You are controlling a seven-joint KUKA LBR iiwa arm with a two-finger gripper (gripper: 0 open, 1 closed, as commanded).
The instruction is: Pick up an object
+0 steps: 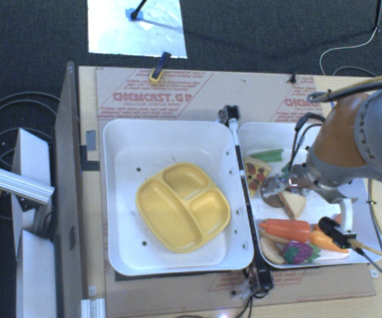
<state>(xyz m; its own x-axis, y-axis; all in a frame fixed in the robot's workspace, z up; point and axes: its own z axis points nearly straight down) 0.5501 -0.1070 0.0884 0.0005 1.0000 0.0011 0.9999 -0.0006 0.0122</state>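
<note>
Robot hand over the toy food bin

The gripper hangs low in the right bin; I cannot tell how its jaws stand. The bread slice sits right beside it. The carrot lies a bit nearer the camera, long side across. The yellow plate rests in the left bin.

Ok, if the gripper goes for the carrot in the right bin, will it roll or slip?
Probably both, a little. The carrot looks round, smooth and tapered, so fingers closing on it could squeeze it out sideways. It lies lengthwise, hemmed in by the bread slice and the purple toy, which should limit rolling. It looks like rigid toy plastic, likely light and stiff.
</note>
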